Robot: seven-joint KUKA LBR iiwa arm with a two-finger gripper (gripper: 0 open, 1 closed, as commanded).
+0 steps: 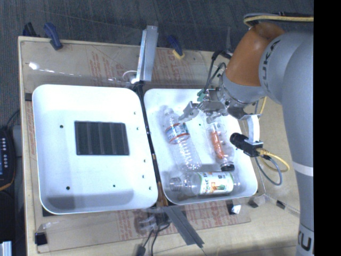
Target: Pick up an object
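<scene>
step: reach for bottle [180, 139] in right bin [160, 143] | my fingers [205, 106]: state unreadable | tip: centre across bottle's width before closing

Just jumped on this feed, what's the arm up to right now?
The KUKA arm reaches in from the right over the right bin, with its gripper near that bin's upper edge. Three clear plastic bottles lie in that bin: one with a red-and-blue label on the left, one with orange contents on the right, and one with a white label lying across the near end. Nothing shows between the fingers, so no pick yet. The left bin holds a dark ribbed pad.
</scene>
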